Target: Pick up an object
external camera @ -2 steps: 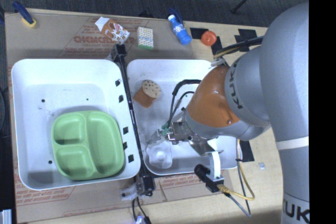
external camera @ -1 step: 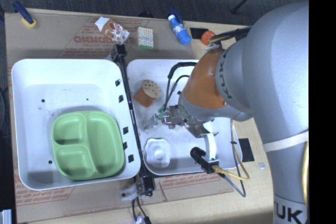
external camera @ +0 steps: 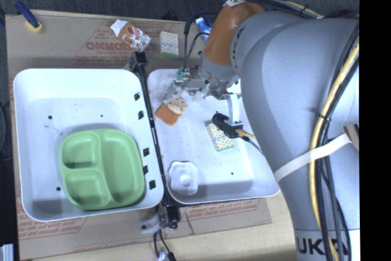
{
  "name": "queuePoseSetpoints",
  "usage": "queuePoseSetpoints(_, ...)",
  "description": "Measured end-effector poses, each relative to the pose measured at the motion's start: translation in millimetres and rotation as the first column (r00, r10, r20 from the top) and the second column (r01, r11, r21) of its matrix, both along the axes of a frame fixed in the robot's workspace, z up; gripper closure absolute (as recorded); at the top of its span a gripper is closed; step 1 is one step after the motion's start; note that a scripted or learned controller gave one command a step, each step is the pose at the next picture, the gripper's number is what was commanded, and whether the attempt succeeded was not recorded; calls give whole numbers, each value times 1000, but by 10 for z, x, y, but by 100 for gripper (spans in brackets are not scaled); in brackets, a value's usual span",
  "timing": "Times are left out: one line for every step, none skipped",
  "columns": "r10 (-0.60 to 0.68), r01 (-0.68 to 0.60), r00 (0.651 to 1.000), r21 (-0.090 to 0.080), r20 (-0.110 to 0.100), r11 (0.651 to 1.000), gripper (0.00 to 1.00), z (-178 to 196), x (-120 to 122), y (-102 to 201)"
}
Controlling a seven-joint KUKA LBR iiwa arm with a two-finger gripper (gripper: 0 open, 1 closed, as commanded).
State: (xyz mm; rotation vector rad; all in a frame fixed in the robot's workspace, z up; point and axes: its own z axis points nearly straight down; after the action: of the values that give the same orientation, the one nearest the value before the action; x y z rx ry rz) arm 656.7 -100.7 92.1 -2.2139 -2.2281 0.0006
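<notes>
Gripper [external camera: 183, 86]: low at the right bin's [external camera: 244, 183] far end, just above the orange block [external camera: 170, 111]; its open-or-shut state can't be told from here.
Block: lying on the bin floor, apparently not lifted.
Done: the reach.
Left: grasp and lift.
Left bin: green tray [external camera: 101, 167].

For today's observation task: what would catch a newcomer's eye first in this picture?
The big grey arm fills the right side, reaching over the right bin. A green tray stands out in the left bin. The gripper hangs by an orange object in the right bin.
</notes>
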Motion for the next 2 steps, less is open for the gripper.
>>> queuePoseSetpoints(8, -8, 1000, 1, 0, 1000, 100, 119, 11, 13)
queuePoseSetpoints(1, -1, 1000, 2, 2, 1000, 100, 1010, -55, 864)
